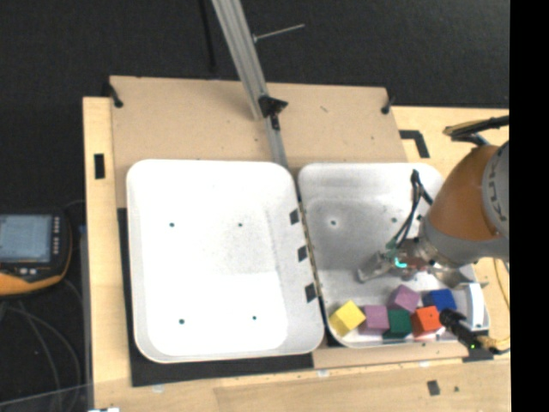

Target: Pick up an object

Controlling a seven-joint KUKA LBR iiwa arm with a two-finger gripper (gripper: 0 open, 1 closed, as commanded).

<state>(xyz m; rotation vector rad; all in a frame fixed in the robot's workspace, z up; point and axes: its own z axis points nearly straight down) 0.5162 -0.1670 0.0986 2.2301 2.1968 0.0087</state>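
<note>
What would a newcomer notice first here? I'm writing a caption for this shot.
The cluster of colored blocks along the near edge of the right bin, yellow block leftmost. Above it hangs the arm's orange band, with the hand low over the bin floor.

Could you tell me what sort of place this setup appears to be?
Most likely a robotics lab's pick-up test bench. A wooden bench bears two shallow white bins, the left bin and the right bin, which holds small coloured blocks, with the arm's gripper over it.
</note>
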